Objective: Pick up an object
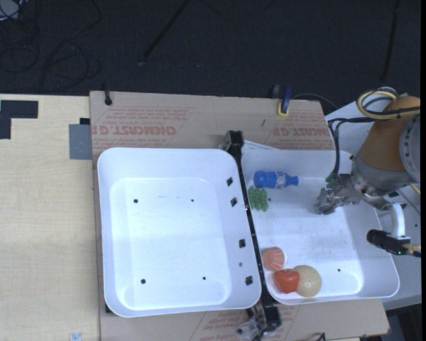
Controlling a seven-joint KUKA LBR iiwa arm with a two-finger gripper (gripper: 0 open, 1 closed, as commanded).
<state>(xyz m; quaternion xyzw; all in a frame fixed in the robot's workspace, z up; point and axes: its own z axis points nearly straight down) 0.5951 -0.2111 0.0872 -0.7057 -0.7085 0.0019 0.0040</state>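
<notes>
Two shallow white bins sit side by side on the counter (35, 212), and we take the right bin (373, 279) as our landmark. We see the arm (390, 144) reaching in over that bin's right rim, its orange band above the wrist, the wrist bent downward and toward the bin's middle. The gripper (326, 203) hangs low over the bin's upper right part, close to the floor; whether its jaws are released or clenched we cannot tell, and nothing shows between them.

Inside the right bin, a blue bottle (275, 180) lies on its side near the top edge. A green object (258, 199) rests just below it, by the left wall. Near the bottom edge, a pink ball (272, 258), a red object (287, 280) and a pale yellow ball (308, 280) cluster together.
</notes>
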